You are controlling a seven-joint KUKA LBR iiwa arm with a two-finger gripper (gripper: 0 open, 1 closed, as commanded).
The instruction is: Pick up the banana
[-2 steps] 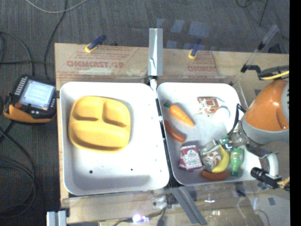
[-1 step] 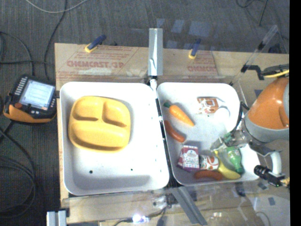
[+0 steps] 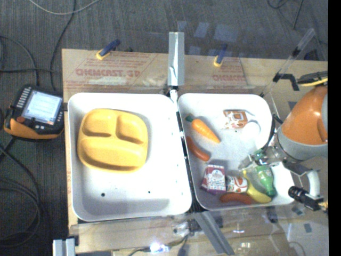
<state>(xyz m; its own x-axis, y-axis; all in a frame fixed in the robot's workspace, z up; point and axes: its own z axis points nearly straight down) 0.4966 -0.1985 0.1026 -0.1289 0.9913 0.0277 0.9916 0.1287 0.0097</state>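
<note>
The yellow banana [image 3: 257,193] lies in the near right corner of the right bin [image 3: 213,104], partly covered by a green toy [image 3: 263,179] resting on it. My gripper [image 3: 259,158] hangs over that corner, just above the green toy and a little behind the banana. The orange band and grey wrist [image 3: 305,128] reach in from the right and hide the bin's right wall.
An orange carrot [image 3: 204,130], a red pepper [image 3: 198,150], a red carton [image 3: 214,178], a small can [image 3: 237,184], a red sausage [image 3: 236,198] and a white wrapper [image 3: 235,118] share the right bin. A yellow compartment tray [image 3: 113,138] sits in the left bin [image 3: 128,196].
</note>
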